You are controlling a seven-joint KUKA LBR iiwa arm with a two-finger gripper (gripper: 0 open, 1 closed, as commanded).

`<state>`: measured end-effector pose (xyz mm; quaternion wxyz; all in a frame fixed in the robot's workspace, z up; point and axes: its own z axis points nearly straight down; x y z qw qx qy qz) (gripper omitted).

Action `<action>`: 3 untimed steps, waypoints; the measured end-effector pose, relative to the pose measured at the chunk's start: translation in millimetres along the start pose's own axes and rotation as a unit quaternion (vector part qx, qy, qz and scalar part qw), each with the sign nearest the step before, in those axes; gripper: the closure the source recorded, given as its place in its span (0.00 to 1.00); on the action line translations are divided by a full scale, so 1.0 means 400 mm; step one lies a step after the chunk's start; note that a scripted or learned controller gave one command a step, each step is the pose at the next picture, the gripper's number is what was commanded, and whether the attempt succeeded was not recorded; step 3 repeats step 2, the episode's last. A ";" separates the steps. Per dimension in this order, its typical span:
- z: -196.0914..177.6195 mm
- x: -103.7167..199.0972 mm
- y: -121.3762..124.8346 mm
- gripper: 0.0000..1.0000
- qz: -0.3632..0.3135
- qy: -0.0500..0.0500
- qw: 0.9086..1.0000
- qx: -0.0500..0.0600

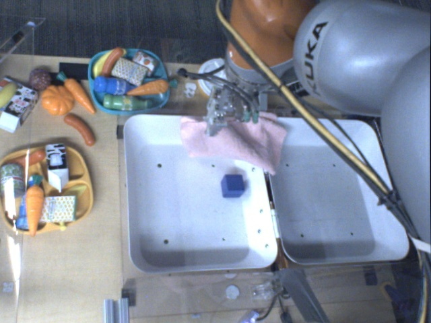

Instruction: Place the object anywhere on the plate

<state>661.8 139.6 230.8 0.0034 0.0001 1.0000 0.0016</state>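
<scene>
Filling the upper right, closest to the lens: grey arm [363, 66] with "KUKA" lettering readable on the casing, orange band [269, 12] above the wrist, yellow-and-black cable [316, 123] trailing along it down toward the right.

Hanging from the wrist: gripper [225, 116], sitting over the far rim of the left bin [145, 247], right at the top edge of a pink cloth [246, 143]. Cannot tell whether fingers are spread or closed, too much clutter and blur there; nothing clearly seen between them.

Lying draped over the far edge of the left bin and across the divider toward the right bin [337, 241]: the pink cloth, rumpled, lower corner hanging near the middle seam.

Sitting on the left bin floor, just below the cloth and apart from it: small blue block [233, 185], not touching the gripper.

Standing left of the bins on the wooden bench [101, 200]: blue bowl [101, 103] holding toy food, including a carrot and a small printed box, print too small to read. Also a yellow plate [81, 170] holding a carrot, a black-and-white carton and a printed packet, text not legible. Lying loose between them: toy pumpkin [56, 101], carrot [82, 95], sausage [79, 129].
</scene>
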 end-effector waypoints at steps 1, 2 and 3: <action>0.005 -0.006 0.131 1.00 -0.002 -0.001 1.000 0.000; 0.004 -0.007 0.131 0.00 -0.002 -0.001 1.000 -0.001; 0.004 -0.007 0.131 0.00 -0.002 -0.001 1.000 -0.001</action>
